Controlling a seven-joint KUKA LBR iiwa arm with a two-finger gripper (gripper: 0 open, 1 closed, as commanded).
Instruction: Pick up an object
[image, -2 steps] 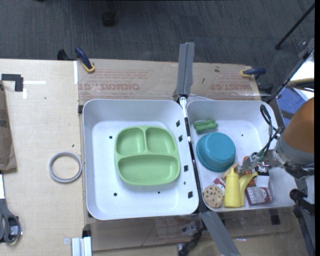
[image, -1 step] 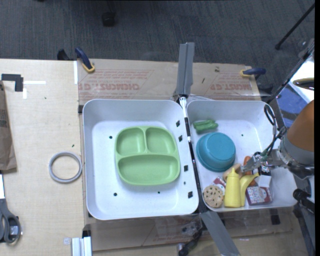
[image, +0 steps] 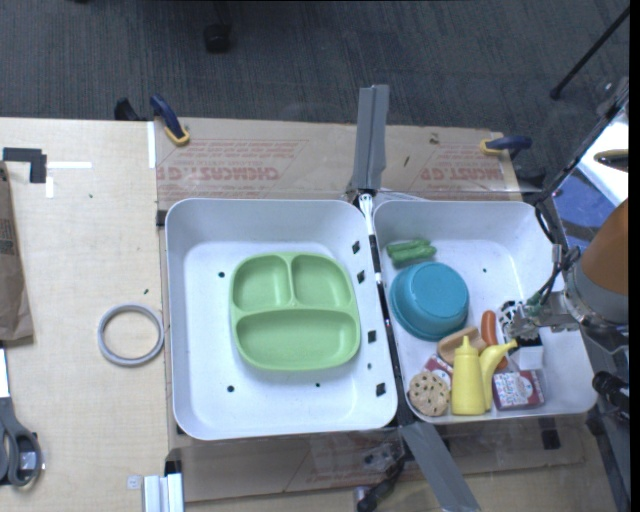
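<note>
I had the gripper (image: 522, 322) low in the right bin (image: 455, 215), its grip unreadable to me, just beside the yellow bottle (image: 468, 378), so I judged the approach underway, needing a centred descent next.

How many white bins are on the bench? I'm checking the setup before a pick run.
2. The left bin holds a green divided plate; the right bin holds a blue bowl, a yellow bottle and other small items.
</note>
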